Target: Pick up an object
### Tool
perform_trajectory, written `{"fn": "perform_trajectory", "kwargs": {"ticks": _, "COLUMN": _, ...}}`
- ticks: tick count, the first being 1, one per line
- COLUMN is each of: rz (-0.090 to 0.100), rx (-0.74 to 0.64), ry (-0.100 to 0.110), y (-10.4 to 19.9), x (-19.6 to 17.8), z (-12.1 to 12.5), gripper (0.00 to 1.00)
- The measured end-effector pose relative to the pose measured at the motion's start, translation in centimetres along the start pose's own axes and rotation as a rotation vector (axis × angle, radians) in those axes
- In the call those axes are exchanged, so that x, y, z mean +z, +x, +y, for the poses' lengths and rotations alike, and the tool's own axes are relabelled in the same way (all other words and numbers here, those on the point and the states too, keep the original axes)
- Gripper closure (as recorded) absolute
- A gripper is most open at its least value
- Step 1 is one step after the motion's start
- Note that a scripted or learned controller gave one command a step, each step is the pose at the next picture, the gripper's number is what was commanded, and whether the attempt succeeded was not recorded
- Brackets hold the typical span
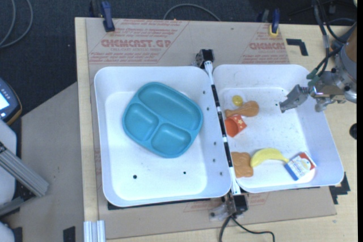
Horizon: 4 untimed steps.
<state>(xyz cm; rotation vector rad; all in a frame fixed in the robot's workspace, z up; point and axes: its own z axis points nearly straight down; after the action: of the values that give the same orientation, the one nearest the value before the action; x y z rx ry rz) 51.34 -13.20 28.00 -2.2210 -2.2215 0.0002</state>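
We see the bench (142, 37) carrying two white bins; the left bin (113, 178) has a blue divided plate (163, 119), the right bin (317, 122) a banana (269, 156), carton (299, 166), red piece (236, 124). The claw (292, 100) hangs over the right bin, gripping nothing; its spread we cannot tell

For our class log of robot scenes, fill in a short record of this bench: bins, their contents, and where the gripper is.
left bin: holds a blue divided plate
right bin: holds the small items
items: banana, small carton, red packet, two tan food pieces, small yellow piece
gripper: above the right bin's upper right part, holding nothing visible
arm: enters from the right
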Motion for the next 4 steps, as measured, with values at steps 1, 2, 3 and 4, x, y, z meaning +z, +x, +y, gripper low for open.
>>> {"fn": "perform_trajectory", "kwargs": {"ticks": 1, "rz": 0.005, "rx": 0.002, "ry": 0.015, "y": 1.9, "x": 19.4, "z": -3.9, "gripper": 0.0}}
{"fn": "perform_trajectory", "kwargs": {"ticks": 2, "rz": 0.0, "rx": 0.002, "ry": -0.002, "y": 1.8, "x": 17.7, "z": -3.4, "gripper": 1.0}}
{"fn": "perform_trajectory", "kwargs": {"ticks": 3, "rz": -0.006, "rx": 0.001, "ry": -0.013, "y": -1.9, "x": 7.7, "z": -0.2, "gripper": 1.0}}
{"fn": "perform_trajectory", "kwargs": {"ticks": 4, "rz": 0.0, "rx": 0.001, "ry": -0.001, "y": -1.6, "x": 8.4, "z": -0.5, "gripper": 0.0}}
